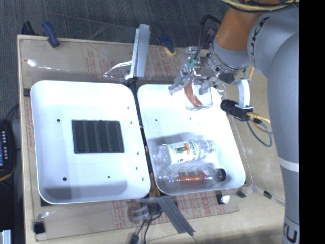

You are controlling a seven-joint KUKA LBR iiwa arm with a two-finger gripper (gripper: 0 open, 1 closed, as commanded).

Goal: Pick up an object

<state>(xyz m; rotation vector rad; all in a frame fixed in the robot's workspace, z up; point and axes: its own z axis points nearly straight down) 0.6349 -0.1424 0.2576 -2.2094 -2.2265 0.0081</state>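
My gripper (191,87) hangs over the far edge of the right bin (231,136), shut on a clear plastic bottle with a reddish-brown label (193,99). That bottle stands roughly upright between the fingers, its lower end above the bin floor. Near the front of the right bin lie two more clear bottles, both on their sides. One has a white, green and orange label (185,152). The other, with a red label and a black cap (193,176), rests against the front wall.
The left bin (45,111) bears a black ribbed rectangular pad (97,136) at its middle. A grey upright post (140,52) stands behind the seam between the bins. Blue clamps (50,33) hold the bench's back edge.
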